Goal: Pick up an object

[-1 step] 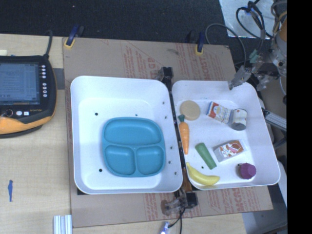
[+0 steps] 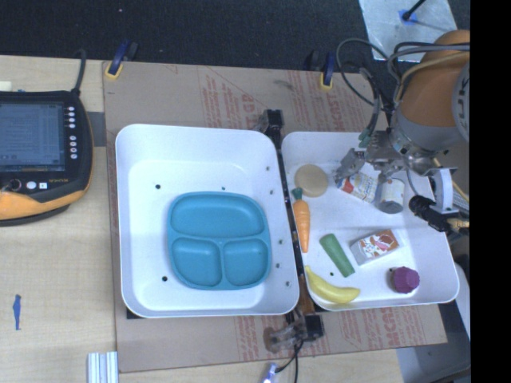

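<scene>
Reaching in from the right with the arm (image 2: 427,94), orange band up, wrist over the far right corner of the right bin (image 2: 427,250). Hanging the gripper (image 2: 374,175) low over a white-and-red packet (image 2: 359,188), right at it; cannot tell whether clenched or released, nor whether gripping the packet or merely above it. Trailing black cables from the wrist toward the far edge.

Holding, in the right bin:
- a round tan disc (image 2: 311,179) at the far left, just left of the packet
- a carrot (image 2: 301,223) along the left wall, tip toward the near side
- a green block (image 2: 337,255) mid-bin, tilted
- a banana (image 2: 331,290) in the near left corner, just beside the block's near end
- a small carton (image 2: 374,246) right of the block, apart from it
- a purple lump (image 2: 404,279) near the near right corner

Holding, in the left bin (image 2: 144,214), a blue divided tray (image 2: 217,239), lying flat, one long compartment far, two small ones near.

Resting both bins side by side, touching, on brown cardboard (image 2: 200,94). Lying well to the left on the bench, a tablet (image 2: 36,146) with orange casing, screen lit.
</scene>
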`<state>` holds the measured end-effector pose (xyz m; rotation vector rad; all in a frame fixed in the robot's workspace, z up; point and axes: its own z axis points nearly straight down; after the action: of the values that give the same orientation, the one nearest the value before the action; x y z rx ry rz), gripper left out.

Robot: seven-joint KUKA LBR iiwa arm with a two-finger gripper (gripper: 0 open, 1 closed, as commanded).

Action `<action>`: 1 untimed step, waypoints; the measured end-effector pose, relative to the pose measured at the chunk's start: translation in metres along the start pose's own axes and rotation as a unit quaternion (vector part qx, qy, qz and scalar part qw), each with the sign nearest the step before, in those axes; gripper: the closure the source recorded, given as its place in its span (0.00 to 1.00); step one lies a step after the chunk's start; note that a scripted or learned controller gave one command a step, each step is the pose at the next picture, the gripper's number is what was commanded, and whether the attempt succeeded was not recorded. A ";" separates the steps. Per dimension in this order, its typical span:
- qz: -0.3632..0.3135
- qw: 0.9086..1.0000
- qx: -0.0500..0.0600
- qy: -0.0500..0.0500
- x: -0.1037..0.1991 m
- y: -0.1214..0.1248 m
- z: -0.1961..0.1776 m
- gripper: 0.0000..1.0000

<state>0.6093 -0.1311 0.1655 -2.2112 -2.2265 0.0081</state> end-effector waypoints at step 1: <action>0.000 1.000 -0.001 0.000 0.006 -0.059 0.075 0.00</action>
<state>0.5501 -0.1253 0.0911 -2.2126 -2.2261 0.0068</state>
